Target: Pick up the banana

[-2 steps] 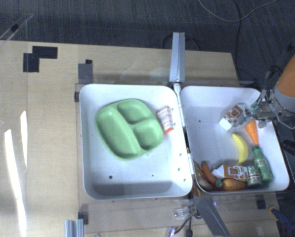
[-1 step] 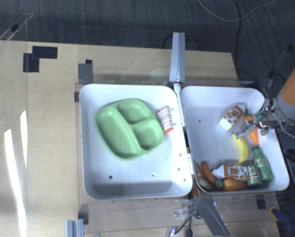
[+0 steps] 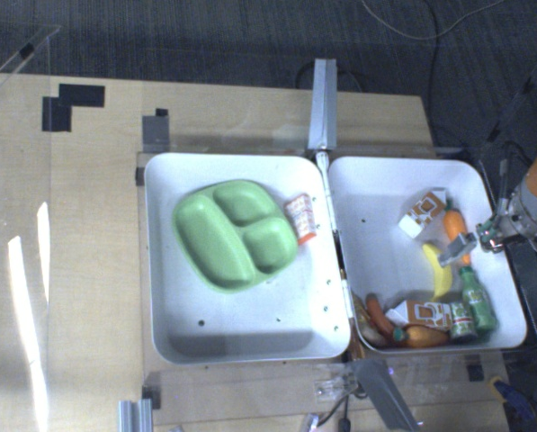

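- The claw (image 3: 459, 247) reaches in over the right bin (image 3: 376, 196), its tip just above the banana (image 3: 440, 271); I cannot tell its state.
- The banana is small, yellow and gently curved, lying apart from the bin's walls, between an orange carrot (image 3: 453, 223) and a green bottle (image 3: 476, 302).
- The left bin (image 3: 174, 331) on the desk (image 3: 61, 268) holds a green divided tray (image 3: 235, 233).
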Controlling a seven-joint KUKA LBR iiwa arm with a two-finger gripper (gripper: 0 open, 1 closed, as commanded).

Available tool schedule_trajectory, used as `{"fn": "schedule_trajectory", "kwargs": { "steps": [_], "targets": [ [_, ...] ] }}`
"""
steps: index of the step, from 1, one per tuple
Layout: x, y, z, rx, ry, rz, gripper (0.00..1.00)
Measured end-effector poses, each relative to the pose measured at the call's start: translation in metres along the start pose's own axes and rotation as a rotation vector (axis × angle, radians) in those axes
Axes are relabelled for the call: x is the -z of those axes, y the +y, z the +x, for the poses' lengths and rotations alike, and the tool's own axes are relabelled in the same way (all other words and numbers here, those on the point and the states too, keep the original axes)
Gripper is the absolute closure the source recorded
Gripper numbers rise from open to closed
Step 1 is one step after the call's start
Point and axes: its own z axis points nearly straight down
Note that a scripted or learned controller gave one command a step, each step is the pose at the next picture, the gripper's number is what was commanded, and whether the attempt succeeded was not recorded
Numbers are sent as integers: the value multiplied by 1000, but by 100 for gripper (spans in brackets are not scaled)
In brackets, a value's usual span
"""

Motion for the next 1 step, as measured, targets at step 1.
{"fn": "schedule_trajectory", "kwargs": {
  "steps": [1],
  "targets": [
    [-75, 14, 32, 170, -5, -6, 0]
  ]
}}
